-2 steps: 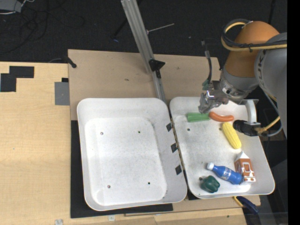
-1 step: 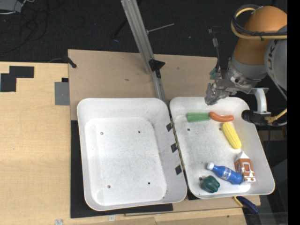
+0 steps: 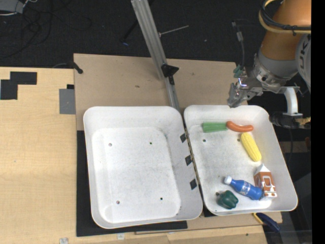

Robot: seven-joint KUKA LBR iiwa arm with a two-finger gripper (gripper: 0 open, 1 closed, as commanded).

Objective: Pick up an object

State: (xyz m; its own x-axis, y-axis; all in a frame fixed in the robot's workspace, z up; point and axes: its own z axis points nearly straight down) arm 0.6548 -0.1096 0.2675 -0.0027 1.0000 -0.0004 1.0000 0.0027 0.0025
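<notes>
- We find the gripper point(image 3: 236, 96) just beyond the far rim of the right bin point(image 3: 282, 197), hanging off the arm point(image 3: 282, 39) at the bin's far-right corner; it has nothing in its grasp.
- We cannot tell whether it is released or clenched; too small and dark to read.
- Items inside the right bin, none touched by the gripper:
- green block point(image 3: 214, 127) and orange sausage point(image 3: 239, 126) at far end, approx. tip to tip.
- corn cob point(image 3: 251, 146) just nearer than the sausage.
- blue bottle point(image 3: 245, 188), green pepper point(image 3: 227, 200), small red-brown carton point(image 3: 265, 181) at near end, close together.
- Left bin point(image 3: 96, 161) sits alongside, adjoining the right bin's left wall.
</notes>
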